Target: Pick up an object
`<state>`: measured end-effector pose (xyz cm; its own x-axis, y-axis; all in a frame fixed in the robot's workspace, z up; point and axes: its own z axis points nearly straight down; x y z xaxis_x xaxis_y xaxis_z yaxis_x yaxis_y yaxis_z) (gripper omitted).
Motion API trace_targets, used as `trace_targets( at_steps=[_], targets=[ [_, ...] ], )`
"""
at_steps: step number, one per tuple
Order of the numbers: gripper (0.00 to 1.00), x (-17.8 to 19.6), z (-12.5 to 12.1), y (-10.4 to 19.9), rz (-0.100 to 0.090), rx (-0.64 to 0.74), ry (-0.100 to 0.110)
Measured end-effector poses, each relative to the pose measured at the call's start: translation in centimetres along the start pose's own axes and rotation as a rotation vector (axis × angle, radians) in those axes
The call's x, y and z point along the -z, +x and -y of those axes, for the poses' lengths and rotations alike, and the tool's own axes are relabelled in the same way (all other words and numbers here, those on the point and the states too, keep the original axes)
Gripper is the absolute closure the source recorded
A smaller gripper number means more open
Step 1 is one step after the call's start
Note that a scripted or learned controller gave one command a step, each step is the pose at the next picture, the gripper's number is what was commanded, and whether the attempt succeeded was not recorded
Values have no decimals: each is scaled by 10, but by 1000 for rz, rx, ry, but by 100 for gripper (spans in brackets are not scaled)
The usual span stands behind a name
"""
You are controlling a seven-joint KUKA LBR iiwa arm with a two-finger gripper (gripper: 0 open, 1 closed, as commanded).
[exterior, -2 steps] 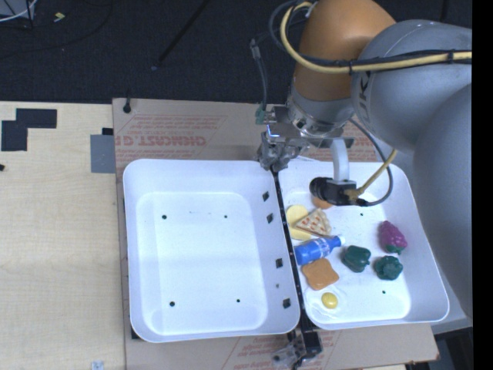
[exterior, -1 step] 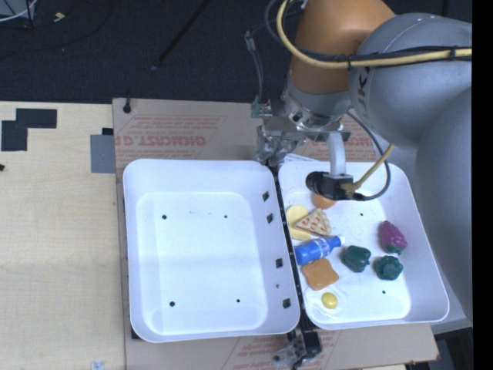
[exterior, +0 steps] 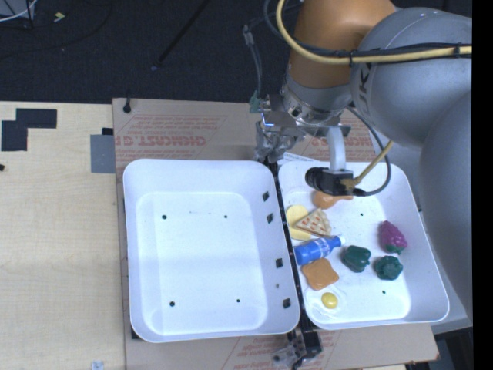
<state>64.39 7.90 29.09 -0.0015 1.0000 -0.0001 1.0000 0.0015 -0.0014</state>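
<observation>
The right bin [exterior: 416, 206] holds several small toy items. A yellow disc [exterior: 296, 213], a pizza-like wedge [exterior: 315, 223] and a blue bottle [exterior: 316, 249] lie along its left side. Below them are an orange piece [exterior: 320, 273] and a small yellow ball [exterior: 329, 301]. Two dark green pieces [exterior: 356, 257] [exterior: 387, 267] and a purple piece [exterior: 392, 237] lie further right. Another orange item [exterior: 326, 200] sits near the bin's back. My gripper [exterior: 271, 146] hangs over the back end of the divider between the bins, up and left of all these items, touching none.
The left bin [exterior: 135, 206] stands beside the right one on a cardboard sheet [exterior: 185, 129]. The big grey and orange arm [exterior: 362, 45] covers the back right. A black fitting with a cable [exterior: 322, 179] hangs over the right bin's back edge.
</observation>
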Motion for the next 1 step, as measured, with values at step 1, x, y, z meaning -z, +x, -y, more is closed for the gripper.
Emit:
trace_targets(
  at_steps=[1],
  targets=[
    [100,-25,1,-30,2,-4,4]
  ],
)
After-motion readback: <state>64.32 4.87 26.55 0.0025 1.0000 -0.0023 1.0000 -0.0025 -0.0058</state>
